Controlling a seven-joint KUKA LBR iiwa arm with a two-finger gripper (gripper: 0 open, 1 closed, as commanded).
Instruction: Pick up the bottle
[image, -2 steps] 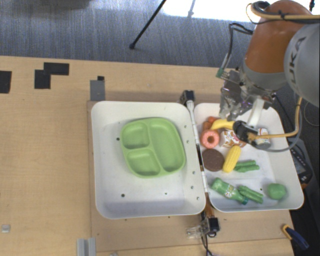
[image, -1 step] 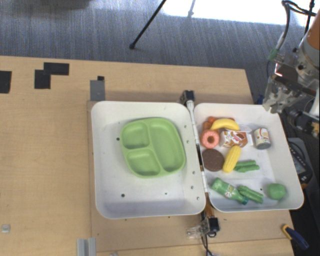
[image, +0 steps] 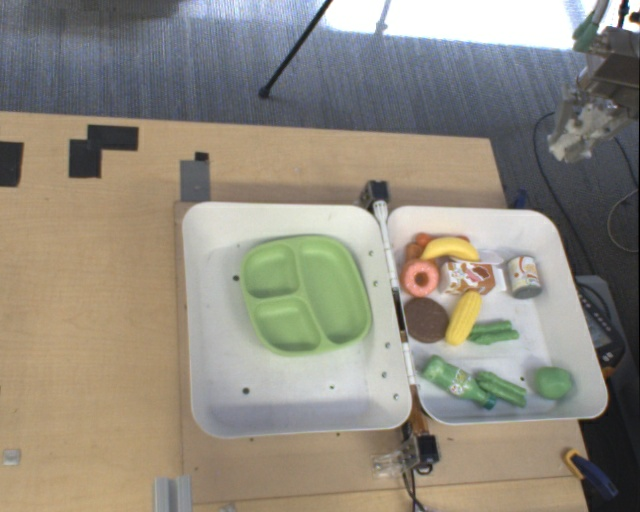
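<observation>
- Where the camera view looks down on the wooden tabletop (image: 90, 300), two shallow white bins sit side by side, their inner rims touching along the middle.
- The left bin (image: 215, 400) holds a light green divided plate (image: 303, 293) with three compartments, lying flat near the bin's centre.
- The right bin (image: 560, 290) holds a crowd of toy foods.
- The bottle (image: 455, 381), green with a pale label, lies on its side near the front of the right bin, slanting down toward the right.
- Just right of the bottle, and touching or nearly touching it, lies a green vegetable piece (image: 502, 388); farther right, in the bin's front corner, sits a round green ball (image: 552, 382).
- Toward the back of the right bin lie a yellow banana (image: 450, 247), a pink doughnut (image: 421, 278), a small carton with a brown and white print (image: 468, 277) and a silver can (image: 523, 276) on its side.
- In the middle of that bin a dark brown round cookie (image: 427, 318) lies beside a yellow corn cob (image: 463, 315), with a small green pod (image: 493, 332) just right of the cob.
- The gripper (image: 578, 135) hangs at the upper right, above the floor beyond the tabletop and well apart from the bottle and the bins.
- Whether the jaws are spread or pressed together cannot be told; nothing is seen between them.
</observation>
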